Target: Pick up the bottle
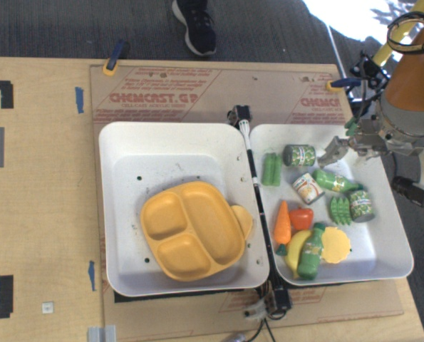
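Observation:
The bottle [310, 252] is green with a pale label and lies near the front of the right bin [397, 251], between a yellow banana [293, 254] and a yellow disc [335, 245]. My gripper [334, 152] hangs over the back of the same bin, just right of a green can [299, 155] and above a long green toy [335, 182]. It is well behind the bottle and apart from it. Nothing shows in its grasp.
The right bin also holds a green block [271, 169], a small labelled jar [307, 189], an orange carrot [283, 221], a red piece [301, 218] and green ribbed toys [351, 206]. A yellow divided plate [192, 229] lies in the left bin [126, 155].

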{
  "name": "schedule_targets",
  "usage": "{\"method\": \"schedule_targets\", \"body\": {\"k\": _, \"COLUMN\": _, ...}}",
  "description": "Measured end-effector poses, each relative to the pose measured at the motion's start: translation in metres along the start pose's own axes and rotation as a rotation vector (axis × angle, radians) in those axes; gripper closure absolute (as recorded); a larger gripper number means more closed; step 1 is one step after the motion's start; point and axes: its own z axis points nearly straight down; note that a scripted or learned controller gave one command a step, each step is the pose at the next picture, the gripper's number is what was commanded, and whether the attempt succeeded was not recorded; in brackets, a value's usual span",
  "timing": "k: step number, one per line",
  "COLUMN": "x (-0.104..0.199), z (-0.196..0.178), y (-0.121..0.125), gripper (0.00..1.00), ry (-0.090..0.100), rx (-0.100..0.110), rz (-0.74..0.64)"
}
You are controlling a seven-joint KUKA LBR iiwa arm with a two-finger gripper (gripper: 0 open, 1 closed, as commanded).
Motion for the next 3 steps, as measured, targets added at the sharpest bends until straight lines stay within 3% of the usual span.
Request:
{"method": "schedule_targets", "body": {"k": 1, "x": -0.039, "z": 0.108, "y": -0.032, "gripper": 0.0, "ry": 0.0, "rx": -0.002, "rz": 0.047}}
{"method": "schedule_targets", "body": {"k": 2, "x": -0.039, "z": 0.099, "y": -0.032, "gripper": 1.0, "ry": -0.001, "rx": -0.003, "rz": 0.048}}
{"method": "schedule_targets", "body": {"k": 3, "x": -0.041, "z": 0.034, "y": -0.079, "gripper": 1.0, "ry": 0.001, "rx": 0.001, "rz": -0.01}}
